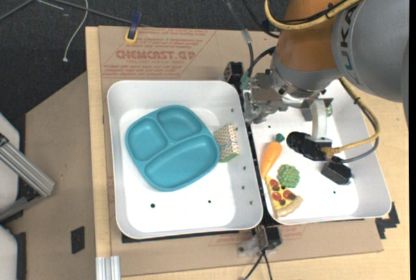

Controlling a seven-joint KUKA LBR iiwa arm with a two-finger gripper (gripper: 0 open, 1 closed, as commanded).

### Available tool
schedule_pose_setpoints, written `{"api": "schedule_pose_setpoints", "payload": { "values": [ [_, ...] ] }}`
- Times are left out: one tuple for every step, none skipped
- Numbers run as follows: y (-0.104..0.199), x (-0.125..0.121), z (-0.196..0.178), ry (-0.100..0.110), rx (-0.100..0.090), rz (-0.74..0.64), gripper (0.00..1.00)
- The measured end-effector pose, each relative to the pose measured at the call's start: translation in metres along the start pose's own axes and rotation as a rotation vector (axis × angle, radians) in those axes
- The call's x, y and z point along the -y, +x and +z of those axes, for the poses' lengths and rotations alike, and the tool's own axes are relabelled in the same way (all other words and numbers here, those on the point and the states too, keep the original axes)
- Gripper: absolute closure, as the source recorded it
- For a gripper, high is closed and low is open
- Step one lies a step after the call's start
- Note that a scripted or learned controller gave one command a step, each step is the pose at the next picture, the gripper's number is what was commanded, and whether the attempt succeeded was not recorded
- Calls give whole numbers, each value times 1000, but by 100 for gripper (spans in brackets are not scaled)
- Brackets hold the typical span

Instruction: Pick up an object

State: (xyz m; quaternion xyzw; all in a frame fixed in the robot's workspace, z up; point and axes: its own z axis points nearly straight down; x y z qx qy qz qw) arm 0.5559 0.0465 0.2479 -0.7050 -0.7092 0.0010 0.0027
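Hovering over the right bin [370,197], the gripper [279,110] is positioned above the toy carrot [270,158]. Whether its jaws are spread cannot be told. A descent appears needed next.

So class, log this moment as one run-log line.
arm: above right bin | carrot, pizza slice: lying in bin | blue plate: left bin

1. The two white bins [123,162] are seen to be of smooth plastic with a slight sheen.
2. The blue divided plate [172,146] is shown as smooth, matt plastic.
3. The bench top [156,54] is covered with brown cardboard, matt and printed in red.
4. The arm's orange band [312,2] is finished glossy; its grey shell [383,38] looks smooth and satin.
5. The carrot [270,158] and pizza slice [285,199] appear as smooth toy plastic.
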Motion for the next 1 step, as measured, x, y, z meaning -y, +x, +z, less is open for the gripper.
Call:
{"api": "schedule_pose_setpoints", "payload": {
  "values": [
    [39, 13, 10, -1, 1, 3, 100]
  ]
}}
